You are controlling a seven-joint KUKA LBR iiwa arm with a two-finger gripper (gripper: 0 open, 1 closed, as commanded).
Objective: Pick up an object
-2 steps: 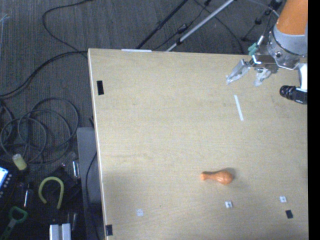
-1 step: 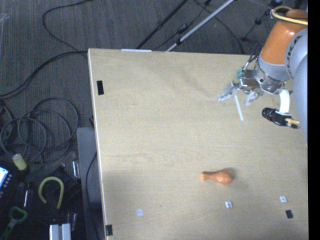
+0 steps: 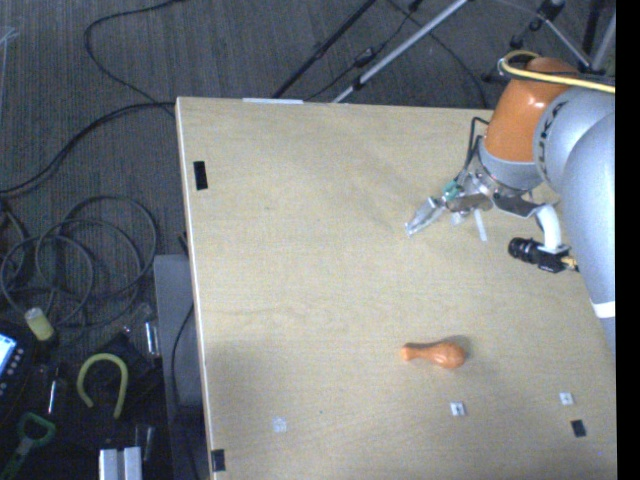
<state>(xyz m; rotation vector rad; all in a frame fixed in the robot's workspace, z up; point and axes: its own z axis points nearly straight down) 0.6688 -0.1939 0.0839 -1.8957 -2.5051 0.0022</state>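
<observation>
A small orange object [image 3: 436,353], pear-shaped with a narrow neck pointing left, lies on the pale wooden board [image 3: 300,268] near its lower middle. My gripper [image 3: 446,227] hangs over the board's right part, above and slightly to the right of the orange object and well apart from it. Its two fingers stand apart, one silver finger [image 3: 422,217] reaching left and one short pale finger [image 3: 481,230] pointing down. The gripper is open with nothing between them. The grey arm with its orange band [image 3: 525,118] comes in from the right.
The board's left edge [image 3: 190,268] drops to a dark carpet with coiled cables [image 3: 80,258] and tools. Small markers [image 3: 457,408] sit on the board near its lower right. Tripod legs [image 3: 420,28] stand beyond the far edge.
</observation>
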